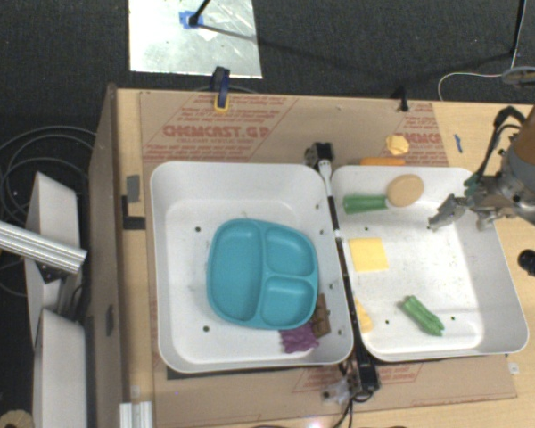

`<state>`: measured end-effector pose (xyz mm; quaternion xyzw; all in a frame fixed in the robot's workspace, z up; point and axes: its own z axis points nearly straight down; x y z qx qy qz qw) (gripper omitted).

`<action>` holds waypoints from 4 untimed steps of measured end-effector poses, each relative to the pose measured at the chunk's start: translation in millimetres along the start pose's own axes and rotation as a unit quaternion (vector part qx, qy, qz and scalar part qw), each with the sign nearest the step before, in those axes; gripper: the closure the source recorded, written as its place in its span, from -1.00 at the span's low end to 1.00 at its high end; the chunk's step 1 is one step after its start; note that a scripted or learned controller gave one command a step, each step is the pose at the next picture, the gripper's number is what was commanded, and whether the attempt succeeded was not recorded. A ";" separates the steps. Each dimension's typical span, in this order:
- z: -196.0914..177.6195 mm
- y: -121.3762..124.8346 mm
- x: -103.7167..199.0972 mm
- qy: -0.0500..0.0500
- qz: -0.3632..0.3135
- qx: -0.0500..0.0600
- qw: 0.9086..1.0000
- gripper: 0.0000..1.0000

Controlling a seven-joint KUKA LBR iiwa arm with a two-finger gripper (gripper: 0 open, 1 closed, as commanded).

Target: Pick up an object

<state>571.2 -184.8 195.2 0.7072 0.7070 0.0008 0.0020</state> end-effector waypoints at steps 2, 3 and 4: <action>112.9 -85.9 62.3 0.001 -0.001 0.002 1.000 -1.00; 99.4 -83.3 60.3 0.000 0.000 -0.001 1.000 1.00; 6.5 -82.1 163.1 0.004 -0.007 -0.003 1.000 1.00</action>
